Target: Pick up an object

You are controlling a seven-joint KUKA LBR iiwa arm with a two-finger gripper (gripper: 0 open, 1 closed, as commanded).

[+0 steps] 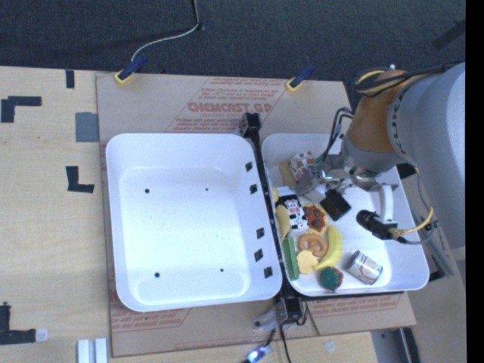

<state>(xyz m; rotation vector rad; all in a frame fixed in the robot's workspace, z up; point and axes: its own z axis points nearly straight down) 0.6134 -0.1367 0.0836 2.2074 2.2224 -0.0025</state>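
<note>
- My two-finger gripper (324,178) sits low inside the right shallow white bin (408,278), near its far end.
- Finger state: cannot tell.
- A small crumpled white-and-red packet (301,163) lies just beside the gripper, toward the left bin.
- A black block (334,203) lies just in front of the gripper.
- Farther forward: a yellow plastic banana (333,246), a green round object (330,277) and a silver metal can (364,267).
- The left shallow white bin (121,203) lies beyond the black divider (263,203).
</note>
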